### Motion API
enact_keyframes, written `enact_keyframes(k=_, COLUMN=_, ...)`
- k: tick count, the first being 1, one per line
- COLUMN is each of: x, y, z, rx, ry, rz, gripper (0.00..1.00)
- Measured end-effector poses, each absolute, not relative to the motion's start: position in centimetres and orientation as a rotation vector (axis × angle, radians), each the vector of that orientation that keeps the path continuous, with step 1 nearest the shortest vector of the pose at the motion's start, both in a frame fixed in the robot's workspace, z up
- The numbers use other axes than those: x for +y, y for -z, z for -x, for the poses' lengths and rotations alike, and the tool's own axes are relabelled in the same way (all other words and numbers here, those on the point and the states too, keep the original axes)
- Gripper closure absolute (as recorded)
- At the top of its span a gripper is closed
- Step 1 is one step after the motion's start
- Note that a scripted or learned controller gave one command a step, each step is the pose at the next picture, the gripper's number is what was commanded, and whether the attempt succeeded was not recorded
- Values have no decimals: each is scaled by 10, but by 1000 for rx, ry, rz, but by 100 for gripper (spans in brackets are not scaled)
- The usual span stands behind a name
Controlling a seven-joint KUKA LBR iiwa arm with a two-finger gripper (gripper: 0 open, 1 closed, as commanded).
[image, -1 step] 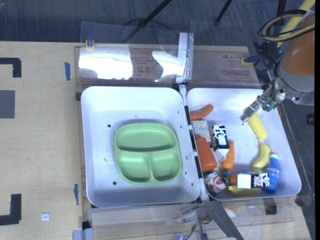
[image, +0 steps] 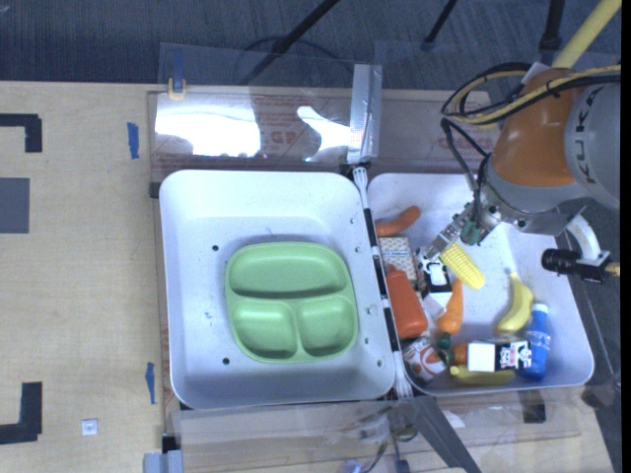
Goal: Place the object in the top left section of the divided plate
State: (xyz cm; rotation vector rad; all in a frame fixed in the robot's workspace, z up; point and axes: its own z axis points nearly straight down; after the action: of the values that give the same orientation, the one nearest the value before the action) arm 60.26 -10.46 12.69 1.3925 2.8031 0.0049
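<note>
Wooden bench, two white bins side by side. Green divided plate (image: pixel 291 299) in left bin (image: pixel 197 215), sections bare. My claw (image: pixel 463 233) low in right bin (image: pixel 572 363), just above yellow corn cob (image: pixel 463 264); can't tell claw's state. Corn looks like light, stiff, bumpy plastic. Judgement: grip across cob's middle, not tapered ends. Clutter close: carrot (image: pixel 453 305), banana (image: pixel 516 304).

The grey KUKA arm with its orange band (image: pixel 537 136) enters the camera view from three o'clock and fills the two o'clock part of the frame. Its bulky wrist housing sits uppermost, with black and yellow cables looping over it toward twelve o'clock. From the wrist the slim two-finger gripper (image: pixel 446 239) slants down toward eight o'clock, its tip low inside the right-hand bin, tilted rather than vertical.
</note>
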Motion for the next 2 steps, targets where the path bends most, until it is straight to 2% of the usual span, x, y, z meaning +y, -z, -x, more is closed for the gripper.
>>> enact_keyframes(k=1, x=-104, y=-247, z=-630, rx=2619, ry=-1, rz=-1727, gripper=100)
enact_keyframes(k=2, x=-51, y=-185, z=-645, rx=2713, ry=0, rz=-1583, gripper=100)
